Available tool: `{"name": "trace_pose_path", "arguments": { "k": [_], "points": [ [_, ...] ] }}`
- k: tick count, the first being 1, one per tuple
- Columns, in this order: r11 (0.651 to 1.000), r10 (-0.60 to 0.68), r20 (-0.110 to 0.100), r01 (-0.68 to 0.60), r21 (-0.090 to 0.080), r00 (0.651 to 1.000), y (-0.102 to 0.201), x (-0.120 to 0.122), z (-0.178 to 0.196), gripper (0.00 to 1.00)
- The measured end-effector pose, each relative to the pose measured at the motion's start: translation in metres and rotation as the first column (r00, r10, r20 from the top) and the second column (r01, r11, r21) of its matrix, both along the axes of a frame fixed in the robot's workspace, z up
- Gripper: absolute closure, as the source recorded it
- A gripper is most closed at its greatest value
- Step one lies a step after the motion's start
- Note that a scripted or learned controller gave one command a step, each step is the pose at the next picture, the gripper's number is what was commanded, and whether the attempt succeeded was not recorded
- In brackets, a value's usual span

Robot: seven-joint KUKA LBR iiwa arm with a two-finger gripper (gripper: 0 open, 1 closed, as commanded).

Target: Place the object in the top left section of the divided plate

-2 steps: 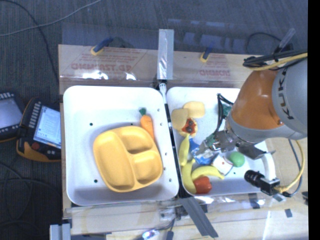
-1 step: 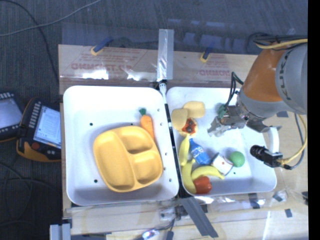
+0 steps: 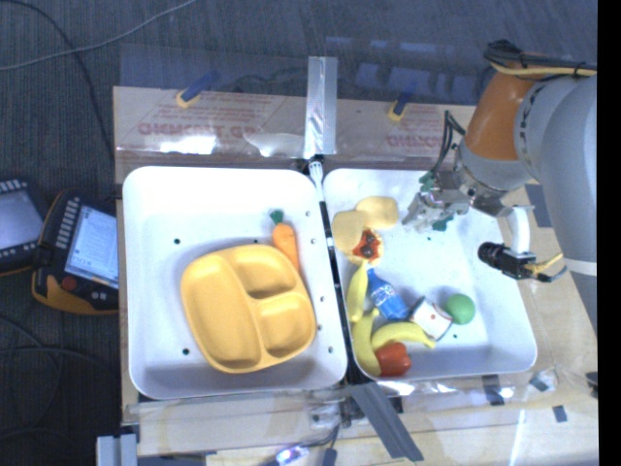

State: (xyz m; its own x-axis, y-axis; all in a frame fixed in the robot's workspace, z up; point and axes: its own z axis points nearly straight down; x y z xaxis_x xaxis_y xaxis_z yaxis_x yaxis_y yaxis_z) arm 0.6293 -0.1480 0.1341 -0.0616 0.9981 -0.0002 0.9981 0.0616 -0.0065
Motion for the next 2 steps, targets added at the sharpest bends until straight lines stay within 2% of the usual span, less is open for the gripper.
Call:
{"name": "trace_pose_path", "arguments": {
  "k": [1, 2],
  "points": [
    [0.997, 0.074, 0.002, -0.074, -0.005, 0.997, 0.008, 0.011, -0.005, 1.00],
    [0.998, 0.058, -0.001, -0.058, 0.001, 0.998, -0.021, -0.144, 0.011, 1.00]
  ]
}}
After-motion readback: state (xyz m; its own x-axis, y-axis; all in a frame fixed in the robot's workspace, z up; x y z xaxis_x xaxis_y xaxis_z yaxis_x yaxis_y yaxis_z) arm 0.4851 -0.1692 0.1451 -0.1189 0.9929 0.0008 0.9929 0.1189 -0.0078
